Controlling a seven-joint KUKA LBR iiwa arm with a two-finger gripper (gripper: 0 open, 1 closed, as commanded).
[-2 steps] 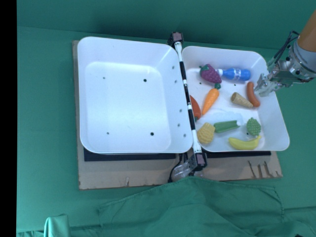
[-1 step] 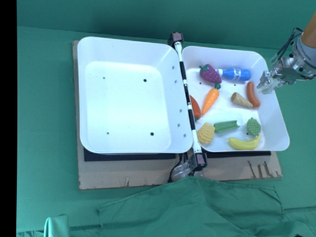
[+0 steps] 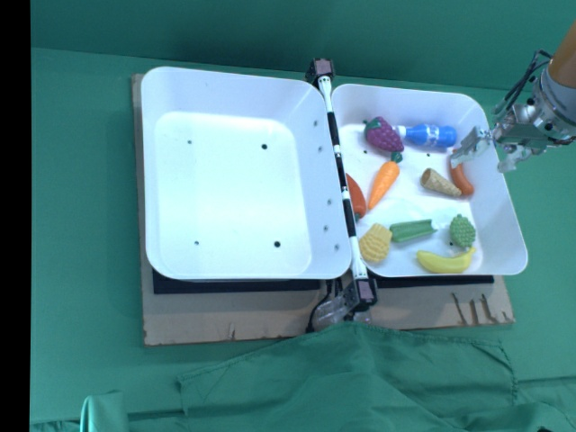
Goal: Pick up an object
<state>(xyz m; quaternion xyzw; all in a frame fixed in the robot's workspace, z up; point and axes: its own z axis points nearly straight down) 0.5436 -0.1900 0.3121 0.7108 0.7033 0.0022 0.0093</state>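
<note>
Two white bins sit side by side on the green-draped bench (image 3: 81,241), and we take the black-and-white divider (image 3: 337,156) between them as our landmark. Left of the divider, the left bin (image 3: 162,93) shows only its dotted floor. Right of it, the right bin (image 3: 504,232) holds the toy food: a purple grape bunch (image 3: 382,136) and a blue bottle (image 3: 430,135) at the far end, an orange carrot (image 3: 384,181) just beside the divider, a tan cone (image 3: 439,182) and a small orange-red piece (image 3: 462,179) toward the far-right wall, then corn (image 3: 374,242), a green pod (image 3: 412,230), a green broccoli-like piece (image 3: 463,231) and a yellow banana (image 3: 445,261) at the near end.

We see the gripper (image 3: 492,146) poised over the right bin's outer rim, its fingers spread with nothing between them. We judge this to be the approach step, with no object yet grasped. The nearest candidates are the orange-red piece and the cone, just beside the fingertips. Our reading is that the next move calls for centring over one of them, descending without clipping the wall, then closing.
</note>
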